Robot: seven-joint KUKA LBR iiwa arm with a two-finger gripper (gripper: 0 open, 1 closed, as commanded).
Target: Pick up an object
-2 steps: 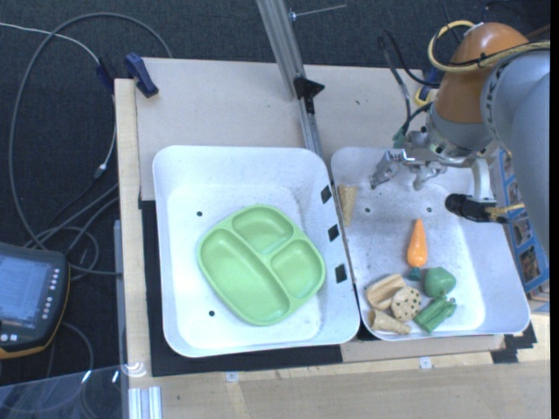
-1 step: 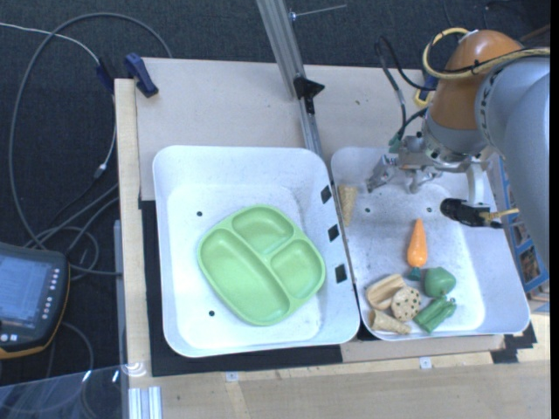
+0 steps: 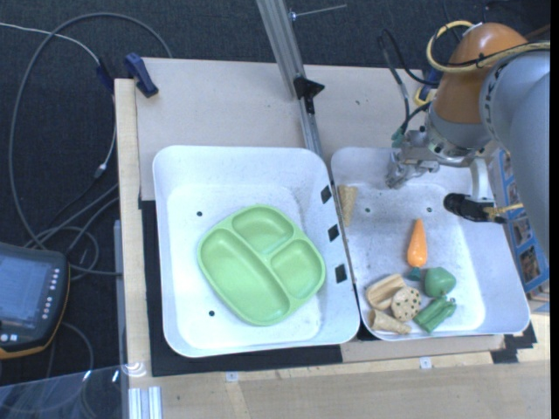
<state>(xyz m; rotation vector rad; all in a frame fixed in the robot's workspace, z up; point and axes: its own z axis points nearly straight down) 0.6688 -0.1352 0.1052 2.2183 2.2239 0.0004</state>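
Gripper (image 3: 403, 171) low over far end of right bin (image 3: 489, 321), nothing visibly held (finger spacing too small to tell). Carrot (image 3: 417, 243) lying toward near side of bin from gripper, apart from it, long axis running roughly near-to-far, tip pointing up toward gripper; smooth orange plastic, tapered. Beyond it, crowded against near wall: green pepper (image 3: 438, 280), speckled cookie (image 3: 405, 303), tan bread pieces (image 3: 385, 291); cone (image 3: 348, 202) by left wall.

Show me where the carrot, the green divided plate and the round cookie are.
carrot (image 3: 417, 243), camera view, middle of its orange body.
green divided plate (image 3: 247, 273), camera view, floor of its large compartment.
round cookie (image 3: 405, 304), camera view, centre of its dotted face.
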